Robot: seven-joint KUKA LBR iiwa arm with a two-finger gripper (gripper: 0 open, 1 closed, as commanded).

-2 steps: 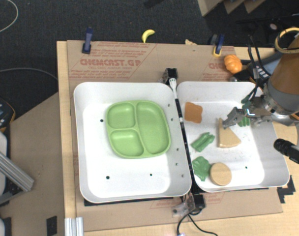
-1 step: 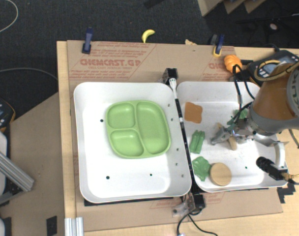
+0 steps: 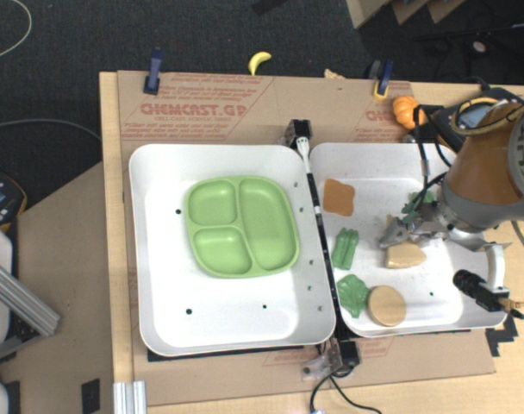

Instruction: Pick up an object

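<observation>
**Five small objects in the right bin, one tray in the left**

Two shallow white bins sit side by side on the bench. The left bin [image 3: 159, 257] holds a single thing: one pale green divided tray [image 3: 242, 225] with three compartments, lying flat near the bin's middle.

The right bin [image 3: 374, 158] holds five small objects. One brown square piece [image 3: 339, 197] lies toward the far left corner. One green oblong piece [image 3: 345, 248] lies below it, close to the wall shared with the other bin. One leafy green piece [image 3: 353, 293] lies at the near left, touching or just beside one round tan disc [image 3: 387, 305]. One pale tan flat piece [image 3: 405, 256] (bread-like in shape) rests near the bin's centre.

The arm [image 3: 490, 175] reaches in from the right, its orange band above the wrist. The gripper [image 3: 406, 233] sits low over the right bin, just above the pale tan flat piece, with something green visible beside it. Whether the fingers are apart or together cannot be told from this angle, and no object can be seen between them.
</observation>
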